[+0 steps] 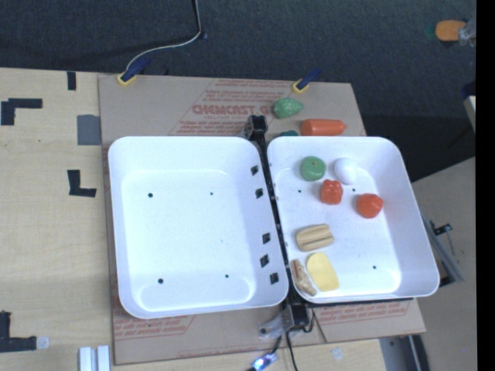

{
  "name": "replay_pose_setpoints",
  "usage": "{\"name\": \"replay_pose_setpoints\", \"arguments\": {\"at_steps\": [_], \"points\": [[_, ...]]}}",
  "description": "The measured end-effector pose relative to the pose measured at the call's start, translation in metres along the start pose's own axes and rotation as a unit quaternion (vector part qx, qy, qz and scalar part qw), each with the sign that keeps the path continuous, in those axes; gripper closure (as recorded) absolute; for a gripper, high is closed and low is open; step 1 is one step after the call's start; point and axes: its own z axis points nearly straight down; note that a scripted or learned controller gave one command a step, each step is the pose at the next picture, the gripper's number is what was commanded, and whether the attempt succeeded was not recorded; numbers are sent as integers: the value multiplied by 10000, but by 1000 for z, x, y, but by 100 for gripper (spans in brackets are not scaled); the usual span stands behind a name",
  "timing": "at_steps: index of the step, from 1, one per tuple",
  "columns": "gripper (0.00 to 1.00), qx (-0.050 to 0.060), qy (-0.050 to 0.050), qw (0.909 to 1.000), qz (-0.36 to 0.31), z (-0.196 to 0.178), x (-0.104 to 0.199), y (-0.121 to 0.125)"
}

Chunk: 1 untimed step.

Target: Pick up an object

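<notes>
**Bin setup right now, with a pile of toy food on one side**

The bench is a light wood-look top (46, 230) with black tape marks on the left. On it lies a brown board (224, 110) with red CHEMCAST print, pinned at the back by two blue-and-yellow clamps (133, 69). Behind that is dark carpet (309, 22) with a white cable (174, 46) snaking across it.

The two white bins sit touching, side by side. The left bin (116, 157) shows just its white floor and a few black dots.

All the pickable stuff is in the right bin (411, 184):
- a green round piece (312, 168) and a white ball (345, 170) near the back
- two red pieces (331, 192) just in front of those
- a tan loaf-shaped thing (314, 236)
- a yellow chunk (322, 272) near the front wall, touching a brownish piece (302, 278) beside it

A green lump (288, 107) and an orange carrot-ish one (322, 127) sit on the board behind that bin (so outside it).

I honestly can't tell what state my gripper is in from this shot.
</notes>
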Motion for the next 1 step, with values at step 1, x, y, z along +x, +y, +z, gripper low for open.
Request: {"name": "replay_pose_setpoints", "arguments": {"at_steps": [1], "points": [[100,1,0,10000,-1,0,0,0]]}}
